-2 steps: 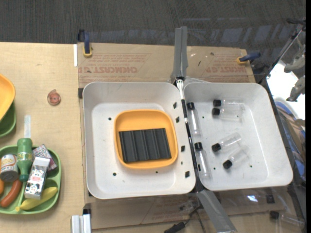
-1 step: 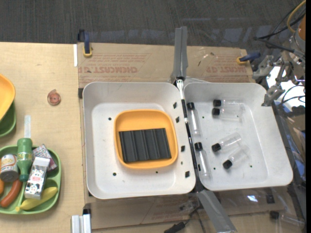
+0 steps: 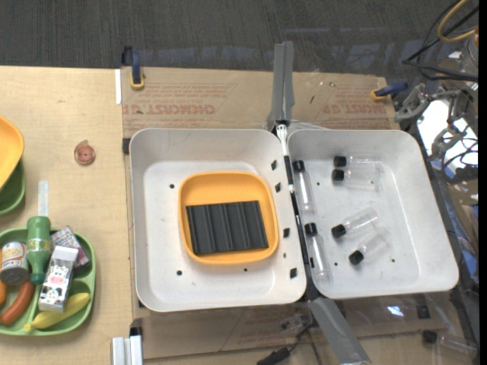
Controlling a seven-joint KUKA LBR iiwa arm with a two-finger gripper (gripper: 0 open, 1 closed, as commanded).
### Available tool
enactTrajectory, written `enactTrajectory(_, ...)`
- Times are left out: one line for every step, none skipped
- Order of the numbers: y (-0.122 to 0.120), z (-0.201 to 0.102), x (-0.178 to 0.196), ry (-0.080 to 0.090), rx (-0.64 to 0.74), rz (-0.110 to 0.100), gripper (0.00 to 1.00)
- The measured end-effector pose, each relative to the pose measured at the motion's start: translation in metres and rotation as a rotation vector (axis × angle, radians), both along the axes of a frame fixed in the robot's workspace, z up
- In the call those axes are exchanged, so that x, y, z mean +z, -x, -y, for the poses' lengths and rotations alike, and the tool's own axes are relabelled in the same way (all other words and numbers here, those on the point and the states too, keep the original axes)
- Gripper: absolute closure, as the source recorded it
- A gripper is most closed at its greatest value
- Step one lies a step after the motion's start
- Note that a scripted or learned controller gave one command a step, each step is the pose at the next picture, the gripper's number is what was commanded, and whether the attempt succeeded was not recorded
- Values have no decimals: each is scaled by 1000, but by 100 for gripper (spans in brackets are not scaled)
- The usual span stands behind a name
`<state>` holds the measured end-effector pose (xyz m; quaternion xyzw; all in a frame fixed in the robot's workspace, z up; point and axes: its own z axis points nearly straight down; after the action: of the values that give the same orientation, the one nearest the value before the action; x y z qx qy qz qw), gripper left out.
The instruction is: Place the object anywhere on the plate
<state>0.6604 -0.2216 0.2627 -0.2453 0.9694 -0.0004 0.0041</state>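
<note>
two shallow white bins sit side by side on the counter (image 3: 61, 112), over a sheet of brown cardboard (image 3: 228, 97). the left bin (image 3: 152, 280) holds an orange plate (image 3: 228, 185), squarish with rounded corners, and a dark ribbed insert (image 3: 228, 228) lies flat on the plate's lower half. the rest of that bin's floor around the plate is bare white.

the right bin (image 3: 426, 272) holds several clear vials with black caps. two lie close together near the top, one (image 3: 354, 160) above the other (image 3: 354, 177). two more lie lower down, one (image 3: 354, 225) near the middle and another (image 3: 367, 249) just below it, both tilted. two longer clear tubes lie along the left wall of this bin, one upper (image 3: 301, 185) and one lower (image 3: 314, 249), right against the divider where the bins meet. all the vials are well apart from the plate, with both bin walls between them.

a grey metal bar (image 3: 282, 82) runs up from the seam between the bins, and another grey piece (image 3: 338, 333) angles away below it. clamps grip the cardboard at upper left (image 3: 134, 73) and upper right (image 3: 388, 92).

at the far left of the counter stand a green plate (image 3: 80, 306) of toy food, including a green bottle (image 3: 38, 249), a small carton (image 3: 55, 280) and a can (image 3: 13, 258). above it is part of a yellow bowl (image 3: 9, 154), and a small pink round piece (image 3: 85, 153) lies alone on the wood.

cables and shiny hardware (image 3: 449, 120) crowd the right edge; the state of the end effector cannot be told.
</note>
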Motion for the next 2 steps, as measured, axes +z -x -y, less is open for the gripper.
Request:
enactTrajectory(0, 0, 11, 1, 396, -1, 0)
enactTrajectory(0, -1, 24, 2, 699, -1, 0)
